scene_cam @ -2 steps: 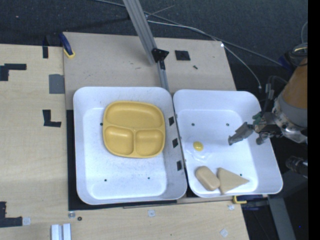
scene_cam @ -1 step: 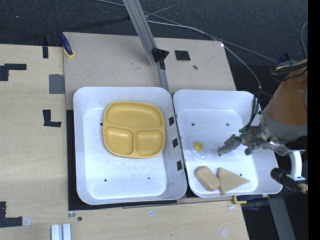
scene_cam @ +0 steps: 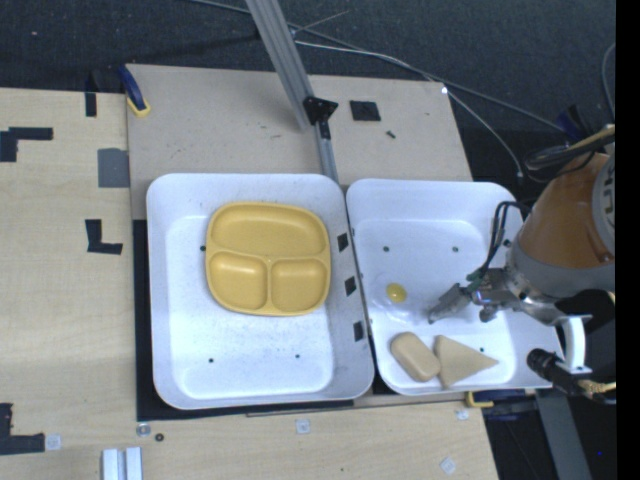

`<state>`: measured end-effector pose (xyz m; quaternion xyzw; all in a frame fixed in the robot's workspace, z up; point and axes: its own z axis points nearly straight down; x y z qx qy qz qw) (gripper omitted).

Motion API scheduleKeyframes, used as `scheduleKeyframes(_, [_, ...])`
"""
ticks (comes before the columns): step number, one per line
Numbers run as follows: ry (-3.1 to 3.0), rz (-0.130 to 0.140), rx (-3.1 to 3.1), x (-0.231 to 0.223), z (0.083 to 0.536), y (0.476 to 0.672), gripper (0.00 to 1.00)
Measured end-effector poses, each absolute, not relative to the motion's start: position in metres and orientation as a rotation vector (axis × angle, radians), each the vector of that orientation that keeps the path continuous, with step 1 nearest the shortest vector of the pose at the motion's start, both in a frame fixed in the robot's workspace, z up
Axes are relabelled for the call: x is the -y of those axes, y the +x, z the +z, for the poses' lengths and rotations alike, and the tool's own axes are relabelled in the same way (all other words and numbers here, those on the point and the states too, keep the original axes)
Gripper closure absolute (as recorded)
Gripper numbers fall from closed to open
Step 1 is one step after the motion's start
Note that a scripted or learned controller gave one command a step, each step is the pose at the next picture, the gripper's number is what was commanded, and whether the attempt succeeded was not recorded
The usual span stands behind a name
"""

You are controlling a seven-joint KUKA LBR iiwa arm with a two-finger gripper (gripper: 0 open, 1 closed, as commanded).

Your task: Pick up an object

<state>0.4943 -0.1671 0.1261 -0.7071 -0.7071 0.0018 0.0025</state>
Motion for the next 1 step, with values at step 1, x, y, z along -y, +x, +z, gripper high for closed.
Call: scheduleKeyframes(1, [-2.223, 0.001, 2.222, 0.1676, 0.0849, 0.4947, 0.00])
